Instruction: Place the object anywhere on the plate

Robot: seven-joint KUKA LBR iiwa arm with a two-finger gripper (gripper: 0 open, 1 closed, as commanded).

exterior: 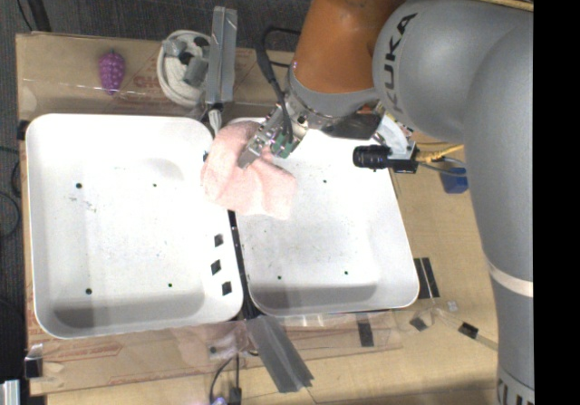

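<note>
Hanging pink cloth (246, 178): a soft, crumpled pink cloth, draped over the seam where the two bins meet, at their far end; its lower fold sags toward the right bin's floor.
Cloth grip: the upper edge of the cloth is pinched between the gripper's fingers, so the tool is clenched on it.
Gripper (265, 146): just above and right of the cloth's top, angled down toward it; metal fingers with a small green part showing beside them.
Arm (426, 50): grey, with its orange band right of and beyond the cloth, reaching in from the right side.
Right bin (335, 249): white and shallow, right of the cloth; floor bare apart from small dark specks.
Left bin (109, 222): white and shallow, left of the cloth; same dark specks on its floor.
Purple grape toy (111, 70): well left of the cloth, on the brown bench surface beyond the left bin.
White coil (184, 66): rope-like ring, up and left of the cloth, beyond the left bin's far rim, with a grey upright bracket (222, 54) beside it.
Plate: I cannot tell which thing it would be.
</note>
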